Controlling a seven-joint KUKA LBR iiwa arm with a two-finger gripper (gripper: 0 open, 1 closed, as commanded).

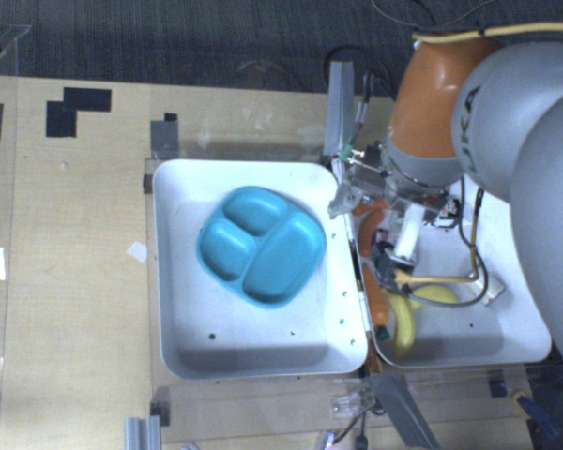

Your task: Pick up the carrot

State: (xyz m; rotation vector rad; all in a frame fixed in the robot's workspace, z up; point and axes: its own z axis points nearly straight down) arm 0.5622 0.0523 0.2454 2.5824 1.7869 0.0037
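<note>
In the camera view, a pale wooden counter (66,251) carries two shallow white plastic bins side by side. The left white bin (174,270) holds a blue plastic plate with three compartments (261,245). The plate lies flat, a little to the far side of the middle of this bin, and it does not touch the walls.

The grey robot arm with the orange band (507,129) comes in from the right and reaches down into the far left part of the right white bin (521,336). Its wrist hangs just beside the wall between the two bins. The jaws are low in this bin, among cables and metal parts, and it cannot be told whether they are apart or together, or whether they touch anything.

The long orange carrot (381,309) lies in the right bin, along its left wall, pointing from far to near. Its near end is clearly visible, and its middle is hidden under the wrist. A curved yellow banana (405,324) lies just beside the carrot on its right, in the near left corner of the same bin. Some black marks (75,111) are on the far left of the counter.
</note>
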